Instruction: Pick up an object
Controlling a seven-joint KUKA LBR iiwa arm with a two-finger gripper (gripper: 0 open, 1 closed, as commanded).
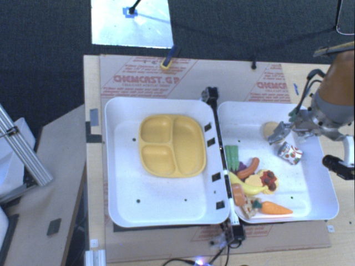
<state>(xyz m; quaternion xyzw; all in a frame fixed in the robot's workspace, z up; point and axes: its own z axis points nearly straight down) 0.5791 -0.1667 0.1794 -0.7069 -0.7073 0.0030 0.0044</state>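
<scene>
My gripper [280,133] hangs over the right bin [321,204], in its upper middle part. Its tip sits just right of a small beige round piece [269,128], touching or nearly touching it. A small red-and-white crumpled object [290,153] lies just below the gripper. Toy foods are heaped at the bin's lower left: a green piece [231,155], a sausage [248,167], a banana [248,185], a dark red cluster [268,178] and a carrot [275,208].
The left bin [125,204] holds a yellow divided plate [171,145]. A black-clipped ridge [217,148] separates the two bins. The arm's orange band [338,85] stands over the right bin's upper right corner. A shiny metal sheet [131,15] lies beyond the bench.
</scene>
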